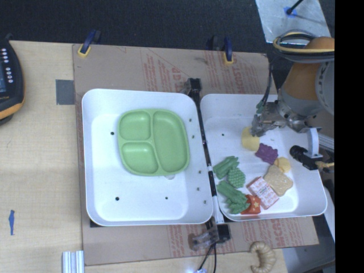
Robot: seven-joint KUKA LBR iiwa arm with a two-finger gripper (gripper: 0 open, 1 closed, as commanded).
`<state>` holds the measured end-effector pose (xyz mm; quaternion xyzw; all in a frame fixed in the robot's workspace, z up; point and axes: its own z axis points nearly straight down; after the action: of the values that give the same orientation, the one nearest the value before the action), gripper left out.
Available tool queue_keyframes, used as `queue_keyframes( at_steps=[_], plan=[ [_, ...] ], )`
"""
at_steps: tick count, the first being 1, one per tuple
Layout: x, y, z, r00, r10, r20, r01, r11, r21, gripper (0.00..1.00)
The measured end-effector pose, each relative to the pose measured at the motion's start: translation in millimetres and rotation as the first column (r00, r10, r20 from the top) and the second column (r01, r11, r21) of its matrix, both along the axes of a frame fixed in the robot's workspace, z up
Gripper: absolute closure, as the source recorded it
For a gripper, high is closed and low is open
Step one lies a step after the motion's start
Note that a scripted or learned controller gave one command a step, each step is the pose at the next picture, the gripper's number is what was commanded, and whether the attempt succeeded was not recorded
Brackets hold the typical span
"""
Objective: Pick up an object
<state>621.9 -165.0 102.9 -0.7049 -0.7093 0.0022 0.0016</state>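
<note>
My gripper (257,127) hangs low in the upper middle of the right bin (310,206), just above and touching the top edge of a pale yellow piece (249,142). Nothing is visibly held. Right of that piece lies a purple piece (266,152). Further toward the front are a small yellow piece (282,164), a tan slice of toast (278,180) and a red-and-white packet (263,191). Several green vegetable pieces (226,165) and a red piece (251,207) lie along the bin's left and front side.
The left bin (102,209) holds a green divided plate (153,142). A black pendant (8,84) lies at the bench's left edge. Clamps (228,50) grip the back of the board. A tan curled object (263,256) lies in front of the right bin.
</note>
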Motion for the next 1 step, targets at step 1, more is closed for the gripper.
queue_keyframes(
  at_steps=[1],
  plan=[
    [-0.2, 0.1, -0.5, 1.0, 0.0, -0.001, 0.0, 1.0, 0.0, 0.0]
  ],
)
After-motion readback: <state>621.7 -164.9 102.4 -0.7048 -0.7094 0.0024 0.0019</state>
